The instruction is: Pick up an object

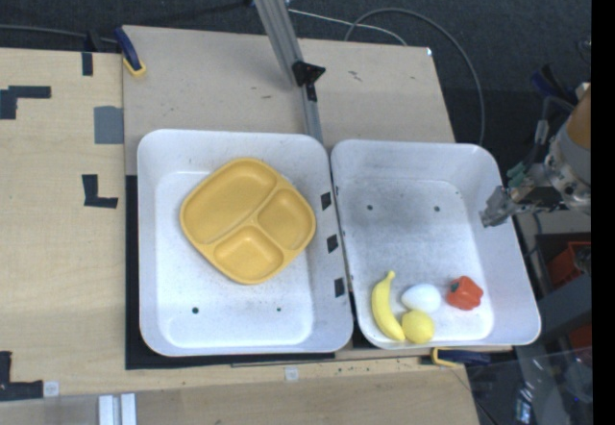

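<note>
- Four small items cluster at lower right: banana [385,308], white egg [421,297], lemon [418,326], red pepper [465,293].
- Gripper [500,205] hovers at right bin [413,163] rim; its state cannot be told.
- Crowding risks a glancing, failed grasp.

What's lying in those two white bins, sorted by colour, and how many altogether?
Yellow: 3, the divided plate, banana and lemon
White: 1, the egg
Red: 1, the pepper
Total: 5
</note>
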Controlling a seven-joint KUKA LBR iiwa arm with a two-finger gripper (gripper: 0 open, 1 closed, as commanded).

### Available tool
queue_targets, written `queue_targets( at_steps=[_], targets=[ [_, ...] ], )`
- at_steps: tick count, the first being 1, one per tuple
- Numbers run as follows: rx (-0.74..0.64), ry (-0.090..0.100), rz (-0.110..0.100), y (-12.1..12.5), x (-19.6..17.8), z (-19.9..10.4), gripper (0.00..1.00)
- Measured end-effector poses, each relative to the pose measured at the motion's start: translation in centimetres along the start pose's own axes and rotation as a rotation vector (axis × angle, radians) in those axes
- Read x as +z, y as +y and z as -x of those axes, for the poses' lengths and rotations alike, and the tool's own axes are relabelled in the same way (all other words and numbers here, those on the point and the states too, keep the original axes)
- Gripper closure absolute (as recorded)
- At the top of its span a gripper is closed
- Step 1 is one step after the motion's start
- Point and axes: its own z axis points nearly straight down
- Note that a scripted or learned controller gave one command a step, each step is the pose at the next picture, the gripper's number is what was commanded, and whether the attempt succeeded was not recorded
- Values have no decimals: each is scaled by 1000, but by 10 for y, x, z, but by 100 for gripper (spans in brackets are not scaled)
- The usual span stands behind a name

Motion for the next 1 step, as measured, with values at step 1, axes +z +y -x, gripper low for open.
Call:
queue_targets(
  at_steps=[1],
  targets=[
    [-4,3,-6,-2,14,-53,100]
  ],
)
